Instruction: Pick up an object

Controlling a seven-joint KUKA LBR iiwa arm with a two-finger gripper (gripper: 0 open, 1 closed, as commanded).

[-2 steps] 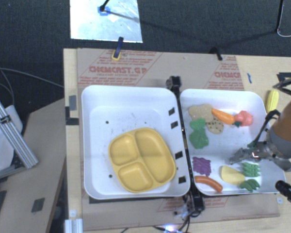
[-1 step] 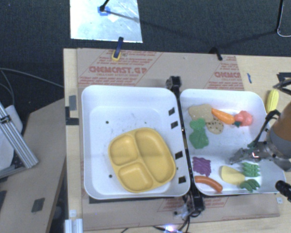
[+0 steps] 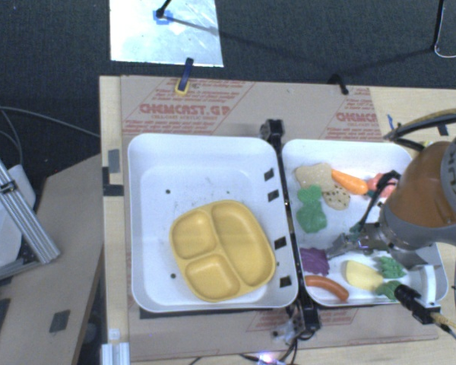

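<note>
Two-finger gripper [image 3: 340, 243] sits low in the right white bin [image 3: 349, 149], grip state unreadable. Crowding risk: purple toy vegetable [image 3: 314, 261] and pale yellow piece [image 3: 361, 274] flank it; likely a nudge or miss.

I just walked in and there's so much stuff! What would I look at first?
Probably the big yellow plate with three sections, lying in the left bin. Next, the right bin, full of toy food like an orange carrot and purple grapes. The grey and orange robot arm hangs over that bin.
</note>
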